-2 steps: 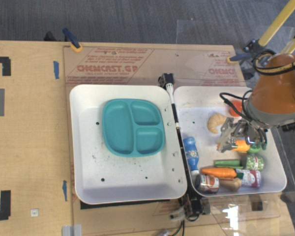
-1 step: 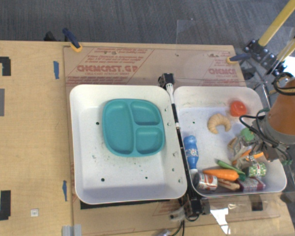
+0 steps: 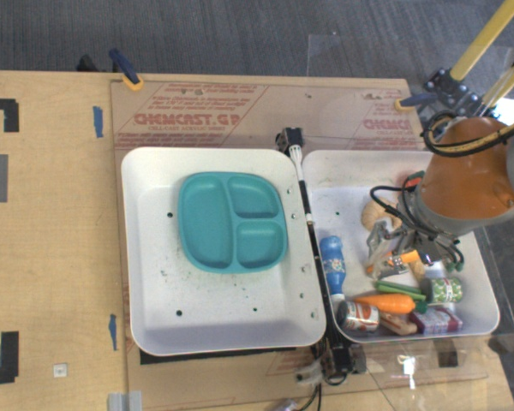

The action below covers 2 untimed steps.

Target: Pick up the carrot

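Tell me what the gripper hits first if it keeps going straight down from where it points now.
Most likely the bare floor of the right bin, just above the carrot. The gripper points down beside the blue bottle; depth is hard to judge from this slant.

A light wooden bench [image 3: 43,255] carries a sheet of brown cardboard [image 3: 240,110] printed with red lettering, laid across its far side. On the cardboard, two shallow white bins sit side by side, their inner edges touching: the left bin [image 3: 146,289] and the right bin [image 3: 484,311]. Black tape marks [image 3: 4,114] line the bench's left edge, and short blue tape strips [image 3: 98,122] sit near the left bin.
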Tool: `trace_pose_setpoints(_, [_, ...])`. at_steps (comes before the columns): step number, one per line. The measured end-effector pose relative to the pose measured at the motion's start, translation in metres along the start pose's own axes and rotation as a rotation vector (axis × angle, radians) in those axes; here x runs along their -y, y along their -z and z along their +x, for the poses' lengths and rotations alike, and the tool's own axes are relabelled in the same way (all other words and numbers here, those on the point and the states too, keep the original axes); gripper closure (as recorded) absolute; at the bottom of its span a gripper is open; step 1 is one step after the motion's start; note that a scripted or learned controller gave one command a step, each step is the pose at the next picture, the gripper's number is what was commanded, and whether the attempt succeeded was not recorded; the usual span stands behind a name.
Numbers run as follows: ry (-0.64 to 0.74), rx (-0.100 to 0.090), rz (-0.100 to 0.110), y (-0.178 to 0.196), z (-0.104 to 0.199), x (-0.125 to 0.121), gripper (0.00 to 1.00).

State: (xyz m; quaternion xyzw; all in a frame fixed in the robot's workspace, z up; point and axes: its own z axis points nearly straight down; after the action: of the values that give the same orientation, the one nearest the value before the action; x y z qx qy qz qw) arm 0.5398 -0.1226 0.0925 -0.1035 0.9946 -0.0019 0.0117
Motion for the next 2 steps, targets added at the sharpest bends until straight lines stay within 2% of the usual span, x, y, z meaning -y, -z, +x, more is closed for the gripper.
trace_pose_setpoints(1, [0.000,0.011,0.001,0.012,-0.004,0.000,1.00])
trace_pose_setpoints(2, [0.065,-0.020,-0.008,0.017,0.025,-0.020,1.00])
